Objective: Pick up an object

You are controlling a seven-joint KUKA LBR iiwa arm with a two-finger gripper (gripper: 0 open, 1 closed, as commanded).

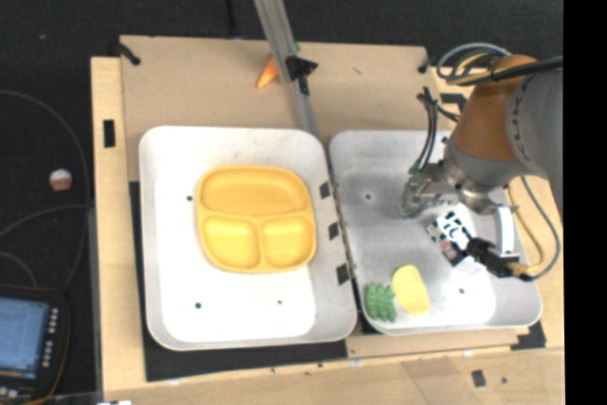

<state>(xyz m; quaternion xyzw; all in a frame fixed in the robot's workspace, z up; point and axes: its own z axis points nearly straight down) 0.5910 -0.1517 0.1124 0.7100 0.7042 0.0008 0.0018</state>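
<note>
A yellow block (411,289) lies near the front of the right bin (379,166), with a small green ridged piece (380,301) touching its left side. My gripper (414,198) hangs over the middle of the right bin, up and slightly right of the yellow block, apart from both objects. The grey arm with its orange band (488,123) reaches in from the right and covers the bin's right part. Nothing shows between the fingers.
A yellow three-compartment tray (254,217) lies in the left bin (171,299). A slanted metal pole (275,24) rises from the bench behind the bins, with a small orange item (268,74) beside it. Cables hang around the wrist at the right.
</note>
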